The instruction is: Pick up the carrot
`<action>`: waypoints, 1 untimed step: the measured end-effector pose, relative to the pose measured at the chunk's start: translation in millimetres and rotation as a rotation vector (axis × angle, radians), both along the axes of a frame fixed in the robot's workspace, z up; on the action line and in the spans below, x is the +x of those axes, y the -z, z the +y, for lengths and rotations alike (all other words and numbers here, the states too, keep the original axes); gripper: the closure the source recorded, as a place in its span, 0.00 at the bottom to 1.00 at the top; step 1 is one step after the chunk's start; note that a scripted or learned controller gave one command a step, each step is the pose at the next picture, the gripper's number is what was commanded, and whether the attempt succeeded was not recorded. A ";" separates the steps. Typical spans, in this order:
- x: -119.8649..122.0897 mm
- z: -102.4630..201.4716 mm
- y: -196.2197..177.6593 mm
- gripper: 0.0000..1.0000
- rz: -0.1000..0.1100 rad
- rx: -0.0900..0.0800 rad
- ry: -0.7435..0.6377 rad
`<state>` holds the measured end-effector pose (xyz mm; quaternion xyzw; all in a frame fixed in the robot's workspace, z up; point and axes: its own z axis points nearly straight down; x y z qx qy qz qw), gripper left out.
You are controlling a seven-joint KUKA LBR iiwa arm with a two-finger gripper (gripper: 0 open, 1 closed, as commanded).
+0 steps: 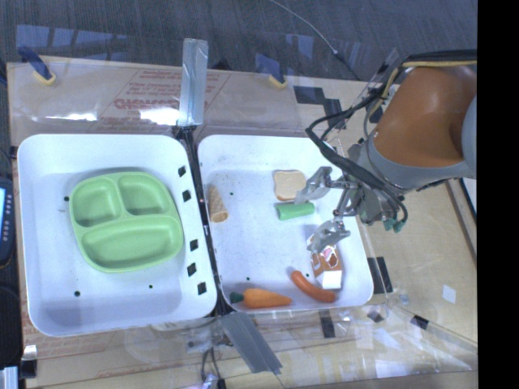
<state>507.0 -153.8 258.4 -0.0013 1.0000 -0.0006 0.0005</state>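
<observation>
The carrot (261, 299) is orange with a green stub end and lies flat along the front wall of the right bin (243, 148). My gripper (320, 211) hovers over the right half of that bin, well up and to the right of the carrot. Its two metal fingers (313, 186) are spread apart, one near a green cylinder (293, 211) and the other lower, close to a small box. Nothing sits between them.
The right bin also holds a toast slice (288, 184), an ice cream cone (217, 203), a sausage (311, 287) and a small red and white box (328, 267). A green divided plate (124, 220) lies in the left bin (32, 241).
</observation>
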 end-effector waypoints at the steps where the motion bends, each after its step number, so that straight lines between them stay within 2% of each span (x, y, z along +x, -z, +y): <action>1: 31.5 18.8 166.5 0.00 -0.001 0.001 0.174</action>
